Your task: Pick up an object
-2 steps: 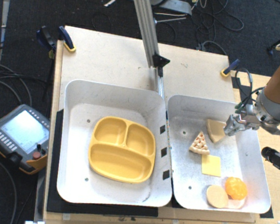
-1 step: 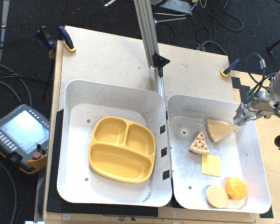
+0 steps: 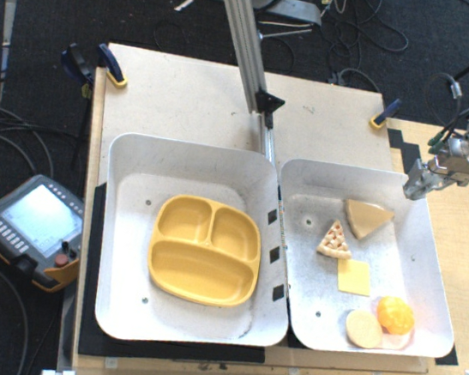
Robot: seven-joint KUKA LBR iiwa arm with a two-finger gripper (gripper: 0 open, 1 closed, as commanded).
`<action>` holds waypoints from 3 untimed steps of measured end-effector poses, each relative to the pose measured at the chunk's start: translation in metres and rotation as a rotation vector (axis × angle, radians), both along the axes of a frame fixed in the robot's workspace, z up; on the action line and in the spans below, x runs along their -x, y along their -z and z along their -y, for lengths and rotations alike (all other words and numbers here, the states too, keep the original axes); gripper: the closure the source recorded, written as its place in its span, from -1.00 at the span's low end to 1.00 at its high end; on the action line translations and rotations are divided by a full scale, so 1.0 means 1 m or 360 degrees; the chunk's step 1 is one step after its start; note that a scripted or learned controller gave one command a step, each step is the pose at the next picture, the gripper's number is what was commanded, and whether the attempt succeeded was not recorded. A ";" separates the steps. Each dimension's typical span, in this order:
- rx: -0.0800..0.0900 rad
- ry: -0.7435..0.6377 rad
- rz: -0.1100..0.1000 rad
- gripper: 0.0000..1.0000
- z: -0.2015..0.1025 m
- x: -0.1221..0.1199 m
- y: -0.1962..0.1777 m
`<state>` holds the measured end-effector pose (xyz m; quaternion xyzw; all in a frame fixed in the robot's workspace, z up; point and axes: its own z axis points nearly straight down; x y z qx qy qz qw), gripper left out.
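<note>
The claw (image 3: 417, 184) hung above the right bin's (image 3: 434, 280) far rim, its grip unclear, near a tan wedge (image 3: 367, 217) and pizza slice (image 3: 335, 239).

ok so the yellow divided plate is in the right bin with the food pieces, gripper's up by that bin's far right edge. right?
Wrong bin. The camera view shows the yellow divided plate alone in the left bin; the food pieces lie in the right bin. The gripper is by that bin's far right edge, as you said.

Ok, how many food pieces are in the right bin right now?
5: tan wedge at the far side, pizza slice beside it, yellow square mid-bin, orange piece and pale round at the near edge. None looks hidden.
</note>
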<state>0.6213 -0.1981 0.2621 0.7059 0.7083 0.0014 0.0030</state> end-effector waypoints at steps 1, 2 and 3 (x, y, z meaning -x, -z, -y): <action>-0.0006 -0.0007 -0.0011 1.00 -0.054 -0.003 0.010; -0.0006 -0.0006 -0.0013 1.00 -0.102 0.003 0.023; -0.0007 -0.0008 -0.0010 1.00 -0.156 0.011 0.013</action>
